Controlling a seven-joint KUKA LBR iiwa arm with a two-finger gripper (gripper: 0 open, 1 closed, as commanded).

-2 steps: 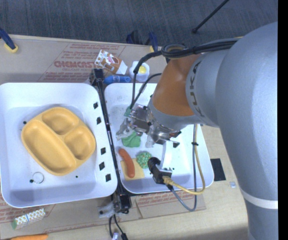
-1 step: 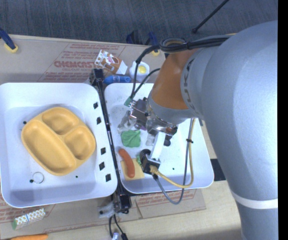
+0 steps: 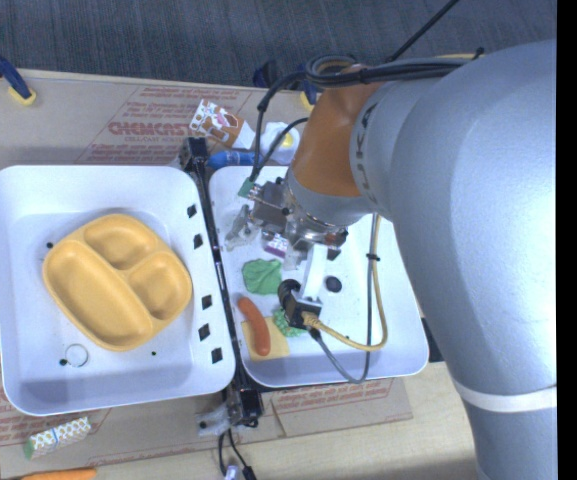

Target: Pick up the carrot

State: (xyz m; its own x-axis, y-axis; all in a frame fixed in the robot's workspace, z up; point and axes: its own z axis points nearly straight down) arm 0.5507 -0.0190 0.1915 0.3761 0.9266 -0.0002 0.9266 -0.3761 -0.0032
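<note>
The carrot (image 3: 255, 325) is a short orange stick lying near the front left corner of the right bin (image 3: 403, 353). Its far end rests by a green leafy piece (image 3: 263, 275), and its near end lies over a flat yellow piece (image 3: 277, 348). My gripper (image 3: 253, 228) hangs over the back left part of the same bin, beyond the green piece and apart from the carrot. The grey arm with its orange band (image 3: 328, 153) covers much of the bin's back and right.
A yellow divided plate (image 3: 118, 280) lies in the left bin (image 3: 8, 268). A yellow cable (image 3: 353, 343) loops from the wrist over the right bin's floor. A small printed box (image 3: 214, 120) and other bits lie on the cardboard behind the bins.
</note>
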